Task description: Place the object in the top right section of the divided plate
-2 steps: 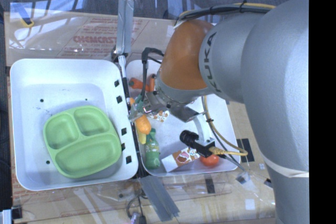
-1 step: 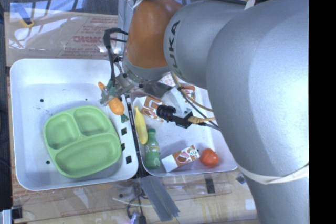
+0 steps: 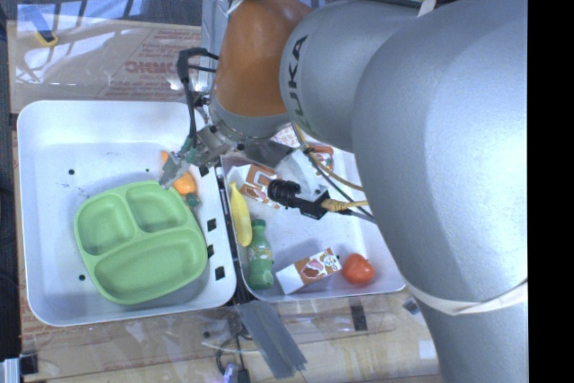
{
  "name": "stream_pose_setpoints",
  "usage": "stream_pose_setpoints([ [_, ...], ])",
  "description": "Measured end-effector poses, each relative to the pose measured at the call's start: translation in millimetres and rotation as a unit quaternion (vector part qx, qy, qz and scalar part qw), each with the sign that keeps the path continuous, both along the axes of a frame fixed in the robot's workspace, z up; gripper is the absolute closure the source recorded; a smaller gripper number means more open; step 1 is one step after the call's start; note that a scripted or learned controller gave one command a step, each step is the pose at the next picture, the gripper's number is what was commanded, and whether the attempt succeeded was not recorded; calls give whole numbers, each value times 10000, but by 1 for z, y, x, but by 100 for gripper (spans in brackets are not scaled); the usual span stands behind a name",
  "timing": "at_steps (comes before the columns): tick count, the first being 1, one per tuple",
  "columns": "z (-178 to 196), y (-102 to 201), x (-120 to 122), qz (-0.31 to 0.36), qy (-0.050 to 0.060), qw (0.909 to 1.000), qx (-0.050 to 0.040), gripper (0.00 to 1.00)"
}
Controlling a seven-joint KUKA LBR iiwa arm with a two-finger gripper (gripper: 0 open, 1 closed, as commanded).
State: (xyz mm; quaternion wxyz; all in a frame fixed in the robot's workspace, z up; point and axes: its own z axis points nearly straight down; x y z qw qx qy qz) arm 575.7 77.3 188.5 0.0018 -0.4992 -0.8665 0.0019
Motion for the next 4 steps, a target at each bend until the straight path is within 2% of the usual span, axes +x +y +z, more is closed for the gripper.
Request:
stream_pose_setpoints([
  [1, 20, 46, 19, -1492, -1, 9888, -12, 0],
  [2, 0, 21, 64, -1921, 5, 9814, -15, 0],
  [3, 35, -9, 54, -1202, -4, 9928, -6, 0],
  [4, 41, -7, 55, -1149, 26, 9934, -17, 100],
])
